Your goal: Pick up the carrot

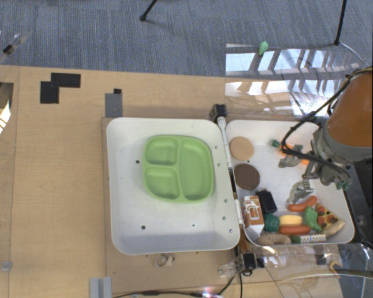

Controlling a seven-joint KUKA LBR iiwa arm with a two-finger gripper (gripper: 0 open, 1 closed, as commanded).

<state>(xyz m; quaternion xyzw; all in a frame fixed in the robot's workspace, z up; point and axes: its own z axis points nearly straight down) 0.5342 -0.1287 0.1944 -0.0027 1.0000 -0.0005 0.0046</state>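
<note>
Right bin (349,233): carrot (287,148) lying crosswise.

Robotics lab, wooden bench (58,192), two white bins (125,233), grey carpet (105,35), stand legs (152,9)

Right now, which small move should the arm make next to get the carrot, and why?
Probably a short move toward the bin's far wall, then down. The gripper hangs above the sausage and pizza toys, while the small orange carrot with green top lies apart from it, near the right white bin's far wall, half hidden by a black cable.
</note>
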